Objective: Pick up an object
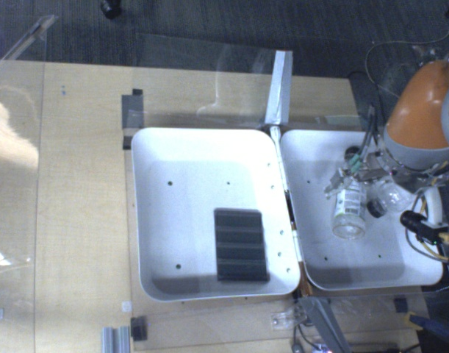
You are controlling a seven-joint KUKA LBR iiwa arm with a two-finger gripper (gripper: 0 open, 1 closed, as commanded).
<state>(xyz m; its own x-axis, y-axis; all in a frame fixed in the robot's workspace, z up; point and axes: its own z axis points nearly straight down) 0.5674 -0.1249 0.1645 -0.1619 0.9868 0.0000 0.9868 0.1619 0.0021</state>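
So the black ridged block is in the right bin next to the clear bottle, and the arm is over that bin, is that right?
Not quite. The camera view shows the black ridged block lying in the left bin, apart from the clear bottle. The bottle is in the right bin, and the arm is over that right bin, as you said.

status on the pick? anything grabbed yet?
Done: the arm has reached over the right bin, with the gripper low over a clear bottle. In hand: nothing visibly; a grasp can't be confirmed. Left: grip and lift. The black ridged block lies untouched in the left bin.
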